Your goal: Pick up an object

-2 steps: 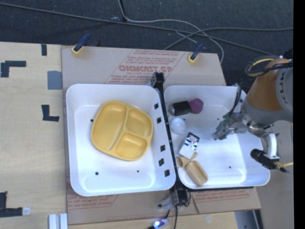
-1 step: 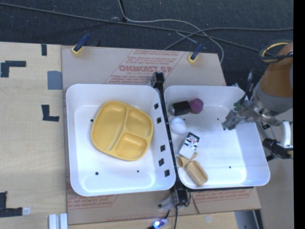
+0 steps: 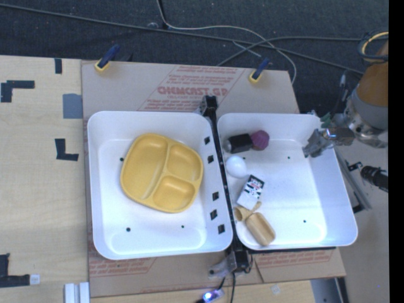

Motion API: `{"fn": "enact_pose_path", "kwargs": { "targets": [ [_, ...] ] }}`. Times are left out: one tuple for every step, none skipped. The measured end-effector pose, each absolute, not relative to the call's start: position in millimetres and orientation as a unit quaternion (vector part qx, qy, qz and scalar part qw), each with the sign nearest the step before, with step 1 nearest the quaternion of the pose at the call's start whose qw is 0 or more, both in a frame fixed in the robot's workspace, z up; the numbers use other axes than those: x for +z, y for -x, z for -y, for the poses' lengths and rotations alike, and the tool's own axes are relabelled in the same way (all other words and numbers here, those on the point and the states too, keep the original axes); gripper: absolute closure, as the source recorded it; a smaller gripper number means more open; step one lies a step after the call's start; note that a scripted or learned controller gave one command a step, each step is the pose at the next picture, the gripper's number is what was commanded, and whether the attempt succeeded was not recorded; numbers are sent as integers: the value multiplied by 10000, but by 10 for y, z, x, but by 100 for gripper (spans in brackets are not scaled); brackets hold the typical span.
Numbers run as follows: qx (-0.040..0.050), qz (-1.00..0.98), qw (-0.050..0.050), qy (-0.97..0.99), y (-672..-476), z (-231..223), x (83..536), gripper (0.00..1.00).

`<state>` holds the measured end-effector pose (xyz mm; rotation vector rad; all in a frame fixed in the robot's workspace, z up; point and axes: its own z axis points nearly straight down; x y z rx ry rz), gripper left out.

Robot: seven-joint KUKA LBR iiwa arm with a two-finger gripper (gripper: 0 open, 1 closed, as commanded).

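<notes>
The right bin (image 3: 315, 194) holds a black block (image 3: 239, 142) with a purple ball (image 3: 260, 139) next to it, a white ball (image 3: 236, 166), a small white card with dark print (image 3: 250, 191) and a tan wooden piece (image 3: 257, 226). All of these lie in the bin's left half. My gripper (image 3: 315, 144) hangs over the bin's upper right rim, well to the right of the purple ball, and nothing shows between its fingers.
A yellow divided plate (image 3: 161, 172) fills much of the left bin (image 3: 107, 188). A black clip strip (image 3: 216, 169) joins the two bins. Cables (image 3: 252, 43) run across the dark floor behind the bench. Blue and yellow clamps (image 3: 107, 57) hold the cardboard.
</notes>
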<state>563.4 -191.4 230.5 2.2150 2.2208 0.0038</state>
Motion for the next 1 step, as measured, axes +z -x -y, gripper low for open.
{"fn": "enact_pose_path", "kwargs": {
  "targets": [
    [11, -7078, 25, -7064, -5647, 1912, 2835, 100]
  ]
}}
